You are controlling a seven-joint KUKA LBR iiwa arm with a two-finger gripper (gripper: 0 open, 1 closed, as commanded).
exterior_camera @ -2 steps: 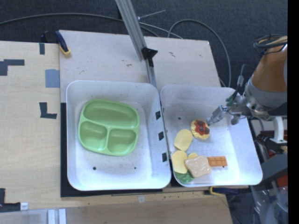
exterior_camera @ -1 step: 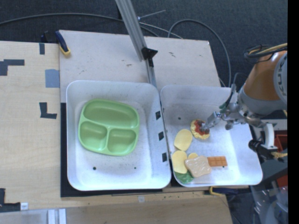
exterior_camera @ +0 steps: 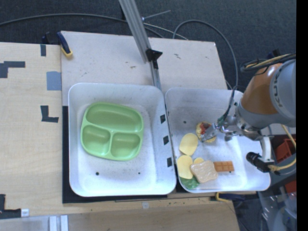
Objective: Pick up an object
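risk: we may nudge or miss | target: small red-and-yellow toy piece [exterior_camera: 202, 128] in the right shallow white bin [exterior_camera: 250, 177], touching the two-finger gripper [exterior_camera: 211, 134] | grip: we cannot tell | cause: pale yellow oval slices [exterior_camera: 188, 144] crowd just beside

Glossy green plastic divided plate [exterior_camera: 113, 131], matt white plastic bins [exterior_camera: 77, 143], pale wood bench [exterior_camera: 24, 124], brushed metal rail [exterior_camera: 134, 20]

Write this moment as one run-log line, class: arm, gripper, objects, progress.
arm: reaching into right bin | gripper: low over small red-yellow item | grasp: cannot tell | left bin: green tray | task: not yet lifted
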